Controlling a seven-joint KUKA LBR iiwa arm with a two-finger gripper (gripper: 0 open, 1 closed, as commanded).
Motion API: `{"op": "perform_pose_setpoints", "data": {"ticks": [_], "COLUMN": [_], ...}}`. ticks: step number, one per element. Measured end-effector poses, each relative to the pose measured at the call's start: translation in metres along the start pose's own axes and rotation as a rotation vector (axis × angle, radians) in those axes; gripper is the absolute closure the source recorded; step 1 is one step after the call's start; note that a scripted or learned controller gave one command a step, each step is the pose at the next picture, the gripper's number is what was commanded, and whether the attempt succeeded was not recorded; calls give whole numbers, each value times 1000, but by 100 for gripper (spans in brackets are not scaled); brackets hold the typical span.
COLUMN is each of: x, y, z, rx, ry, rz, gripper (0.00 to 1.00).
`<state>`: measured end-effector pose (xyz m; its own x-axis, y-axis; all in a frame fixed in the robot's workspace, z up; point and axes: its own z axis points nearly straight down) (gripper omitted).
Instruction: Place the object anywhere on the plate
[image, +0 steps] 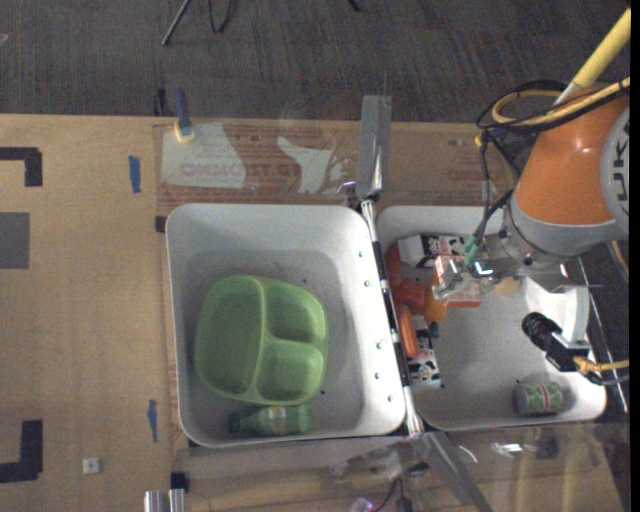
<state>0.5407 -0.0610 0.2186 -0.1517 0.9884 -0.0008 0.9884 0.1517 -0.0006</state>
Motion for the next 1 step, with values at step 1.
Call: {"op": "perform_pose_setpoints", "data": {"ticks": [1], "x": [-22], "y": [-5], "z": [9], "rx": [1], "ry": [2], "rz": [-145], "gripper": [100]}}
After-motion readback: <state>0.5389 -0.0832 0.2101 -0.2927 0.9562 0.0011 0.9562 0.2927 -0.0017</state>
